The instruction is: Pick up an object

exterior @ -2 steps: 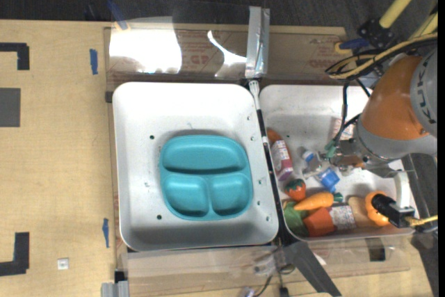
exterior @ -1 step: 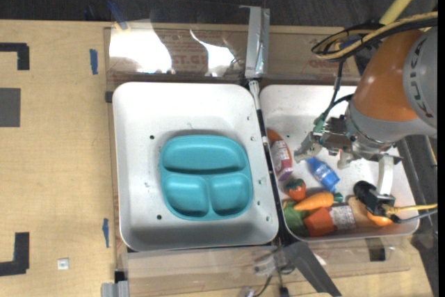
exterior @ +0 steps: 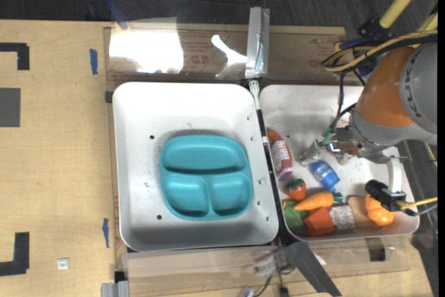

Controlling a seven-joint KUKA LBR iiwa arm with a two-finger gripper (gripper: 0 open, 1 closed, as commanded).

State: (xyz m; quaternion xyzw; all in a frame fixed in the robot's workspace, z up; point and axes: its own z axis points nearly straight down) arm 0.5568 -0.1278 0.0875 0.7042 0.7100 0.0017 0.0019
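My gripper (exterior: 328, 145) hangs over the middle of the right bin (exterior: 306, 102), with the arm's orange band (exterior: 388, 90) behind it to the right. Just below the gripper lies a small blue object (exterior: 325, 175), apart from it. A small bottle with a red cap (exterior: 281, 154) lies left of it by the bin's left wall. Along the bin's front lie a red tomato-like toy (exterior: 297, 187), an orange carrot (exterior: 314, 201), a green piece (exterior: 292, 216), a red-orange block (exterior: 320, 222), a labelled bottle (exterior: 345, 216) and an orange toy (exterior: 379, 213).
The left bin (exterior: 132, 115) holds a teal divided tray (exterior: 205, 174) in its middle. A metal divider post (exterior: 256, 42) stands behind the seam between the bins. Yellow cables (exterior: 361, 45) loop at the back right.
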